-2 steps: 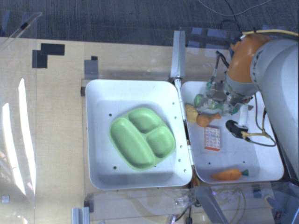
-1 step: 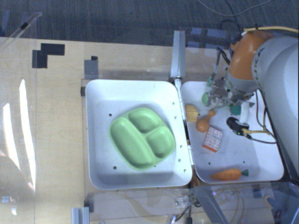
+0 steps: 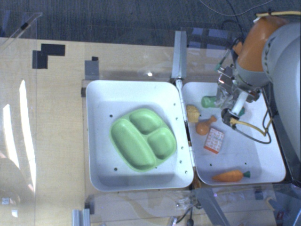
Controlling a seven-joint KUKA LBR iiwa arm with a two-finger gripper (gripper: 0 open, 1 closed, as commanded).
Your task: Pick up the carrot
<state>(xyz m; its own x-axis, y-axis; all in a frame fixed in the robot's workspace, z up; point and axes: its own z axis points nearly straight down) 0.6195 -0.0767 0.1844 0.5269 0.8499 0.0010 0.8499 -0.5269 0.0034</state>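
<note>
Orange carrot (image 3: 228,176), green-tipped at its right end, lying flat along the near wall of the right bin (image 3: 268,160); apart from the other items; well apart from the gripper. Grey arm (image 3: 284,46) with orange band, entering from the right; gripper (image 3: 222,98) over the far part of the right bin; how far open it is cannot be told, nor whether it has hold of anything; small green item (image 3: 208,100) just at its left side, contact uncertain. Right bin, further contents: pale yellow lump (image 3: 192,111) by the left wall; small orange rounded piece (image 3: 204,127) just nearer than the lump; red-and-white patterned card (image 3: 214,140) between that piece and the carrot. Left bin (image 3: 101,126): one light green divided plate (image 3: 143,138), three compartments, set at a slant.
</note>
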